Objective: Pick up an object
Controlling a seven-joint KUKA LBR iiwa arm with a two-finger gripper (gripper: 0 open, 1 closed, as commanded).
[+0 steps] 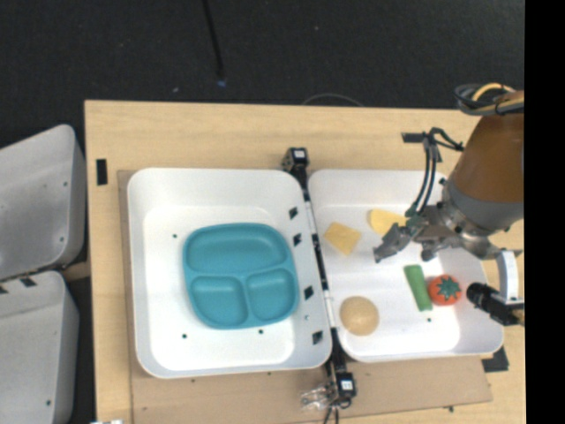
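My gripper (408, 251) hangs over the right bin (397, 347), open, with nothing between its fingers. A yellow piece (381, 220) lies just up and left of it. Below it lies a green stick (418, 287) with a red tomato-like toy (445, 290) at its right side. A yellow cheese wedge (342, 237) rests near the bin's left wall. At the front left of this bin sits a tan round bun (359, 314).
The left bin (154, 210) holds a teal divided plate (240, 274). A black-clipped divider (311, 237) runs between the two bins. The grey and orange arm (490, 170) covers the right bin's far right corner.
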